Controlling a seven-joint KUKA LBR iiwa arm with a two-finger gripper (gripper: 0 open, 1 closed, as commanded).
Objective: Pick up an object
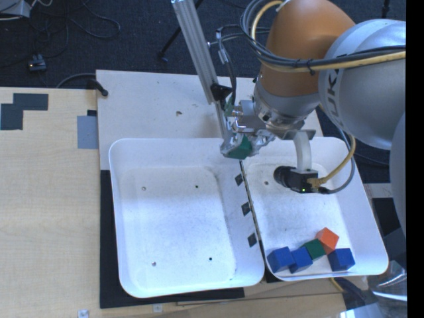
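A: Nearest, blue blocks [289, 258], a green block [315, 248] and an orange block [327, 237] crowd the right bin's [371, 244] front corner.

B: Farther back, at the bins' shared rim, the gripper [238, 147] pinches a teal block [240, 149]; it seems light, rigid, best held across flat faces.

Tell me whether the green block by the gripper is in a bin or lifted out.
Lifted out. The green block sits between the fingers of the gripper, above the rim where the left bin meets the right bin.
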